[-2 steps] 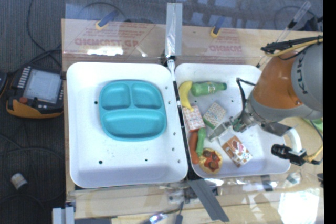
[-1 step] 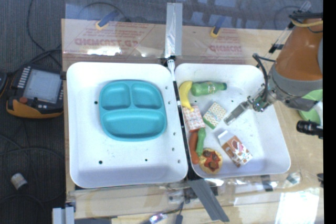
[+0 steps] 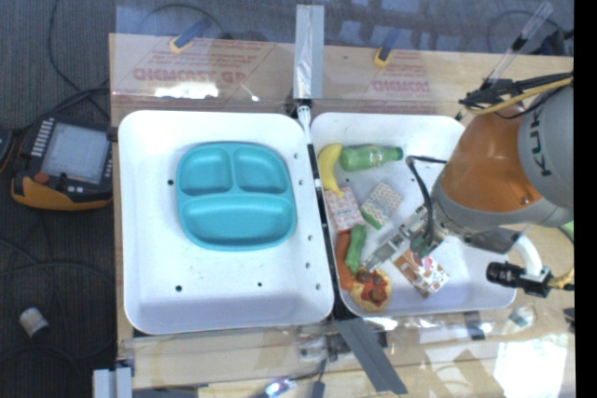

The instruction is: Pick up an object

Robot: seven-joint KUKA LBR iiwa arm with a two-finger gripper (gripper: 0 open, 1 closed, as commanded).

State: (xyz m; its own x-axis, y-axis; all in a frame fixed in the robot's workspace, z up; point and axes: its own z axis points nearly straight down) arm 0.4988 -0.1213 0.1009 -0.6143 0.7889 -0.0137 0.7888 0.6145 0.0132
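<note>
Now tool (image 3: 403, 242) low in right bin (image 3: 438, 126), finger state unclear, near patterned packet (image 3: 422, 272); blue tray (image 3: 235, 196) in left bin (image 3: 149, 200).

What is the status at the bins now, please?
End effector low in right bin, among the items. Nothing seen held. Banana, green bottle and packets crowded close. Blue tray alone in left bin.

A divided tray (image 3: 235, 195) lay in the left bin (image 3: 149, 294); a banana (image 3: 328, 167), a bottle (image 3: 370, 157) and packets (image 3: 381, 202) crowded the right bin's (image 3: 476, 294) left side.
</note>
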